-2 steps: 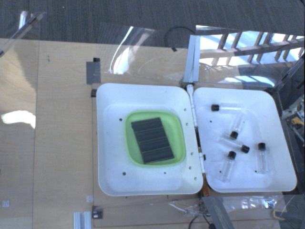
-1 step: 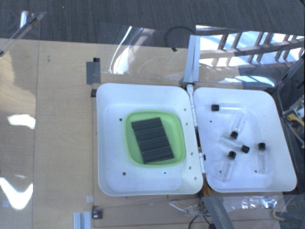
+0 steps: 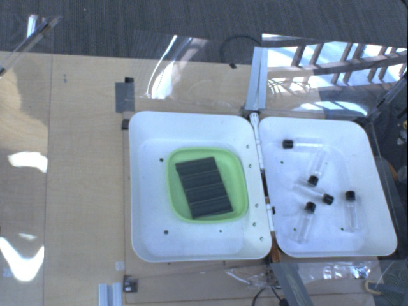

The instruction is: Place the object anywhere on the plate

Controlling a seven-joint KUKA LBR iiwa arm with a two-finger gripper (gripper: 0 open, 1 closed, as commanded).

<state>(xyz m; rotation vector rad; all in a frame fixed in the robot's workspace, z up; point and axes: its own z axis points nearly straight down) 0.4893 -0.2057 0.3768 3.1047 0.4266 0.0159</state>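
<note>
Dark ribbed block (image 3: 203,187) on green plate (image 3: 238,174)

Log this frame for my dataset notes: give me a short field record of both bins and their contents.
left bin: holds a green plate
on plate: dark ribbed block, lying flat
right bin: clear vials with black caps, lying scattered
vial count: about five
task state: vials not yet on plate

Two white bins (image 3: 255,132) sit side by side on the wooden bench (image 3: 76,171). Grey carpet (image 3: 159,11) lies beyond the bench. A black cable (image 3: 239,43) loops near the far edge.
</note>
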